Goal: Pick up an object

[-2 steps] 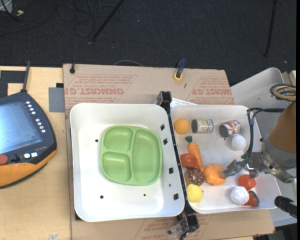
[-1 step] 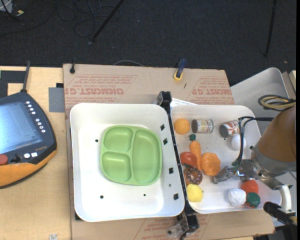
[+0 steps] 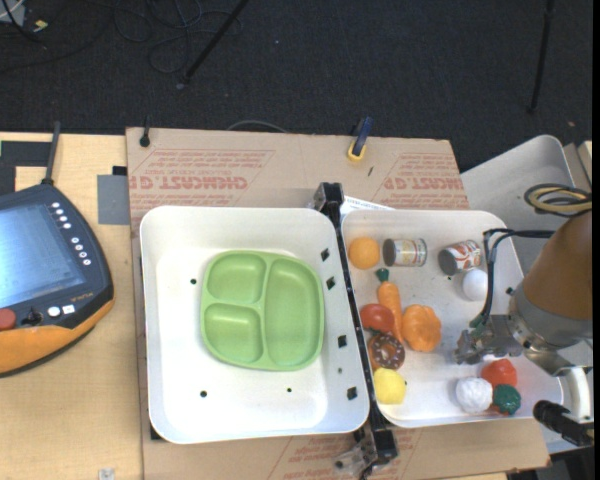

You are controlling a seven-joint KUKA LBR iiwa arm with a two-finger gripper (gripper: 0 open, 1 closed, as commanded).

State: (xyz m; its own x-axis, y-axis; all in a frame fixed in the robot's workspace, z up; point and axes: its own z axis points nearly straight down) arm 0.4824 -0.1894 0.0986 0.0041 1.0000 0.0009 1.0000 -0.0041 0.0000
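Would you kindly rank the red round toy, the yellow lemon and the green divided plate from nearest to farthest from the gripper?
1. Red round toy, just below the gripper.
2. Yellow lemon, right bin's left side.
3. Green divided plate, left bin.

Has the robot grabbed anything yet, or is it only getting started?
Nothing looks picked up yet. The gripper is low inside the right bin, near a red toy and a white ball. Nothing shows between its fingers. The grab and lift remain. The green tray holds nothing.
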